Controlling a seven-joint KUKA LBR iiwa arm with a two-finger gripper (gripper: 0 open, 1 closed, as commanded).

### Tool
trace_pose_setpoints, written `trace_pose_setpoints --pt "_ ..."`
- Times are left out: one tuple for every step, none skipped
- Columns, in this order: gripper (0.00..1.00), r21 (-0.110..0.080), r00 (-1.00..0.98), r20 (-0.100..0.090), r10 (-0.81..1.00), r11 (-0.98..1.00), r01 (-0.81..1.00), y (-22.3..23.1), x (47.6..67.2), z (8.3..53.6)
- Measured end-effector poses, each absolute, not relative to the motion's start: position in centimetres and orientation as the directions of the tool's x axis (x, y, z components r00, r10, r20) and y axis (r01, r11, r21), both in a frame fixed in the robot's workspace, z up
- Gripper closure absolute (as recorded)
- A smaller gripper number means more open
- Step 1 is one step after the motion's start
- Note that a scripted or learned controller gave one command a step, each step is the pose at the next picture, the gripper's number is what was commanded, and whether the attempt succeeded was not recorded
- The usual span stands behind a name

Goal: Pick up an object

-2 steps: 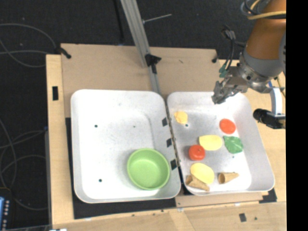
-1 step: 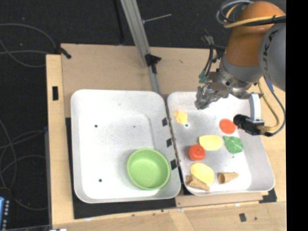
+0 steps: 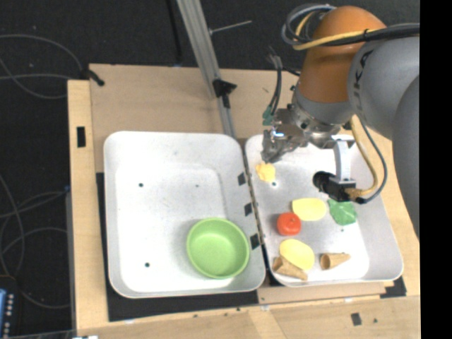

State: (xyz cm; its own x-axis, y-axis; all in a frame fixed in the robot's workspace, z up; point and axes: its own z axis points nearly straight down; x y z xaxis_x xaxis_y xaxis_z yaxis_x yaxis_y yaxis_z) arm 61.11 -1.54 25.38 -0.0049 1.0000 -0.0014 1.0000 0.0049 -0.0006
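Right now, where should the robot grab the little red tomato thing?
Probably from straight above, pinching the red tomato across its round middle. It sits low in the right bin and a yellow piece nearly touches its upper right, so the fingers fit best at its upper-left and lower-right sides.

Two white bins [image 3: 141, 154] sit side by side on one desk [image 3: 141, 97]. One green bowl [image 3: 217, 247], three yellow items [image 3: 308, 208], one red piece [image 3: 288, 223], one green piece [image 3: 344, 212] and two cones [image 3: 334, 260] lie inside.
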Motion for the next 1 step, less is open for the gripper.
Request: trace_pose_setpoints --pt "1.0 0.0 -0.007 0.001 1.0 0.007 1.0 3.66 60.19 25.56"
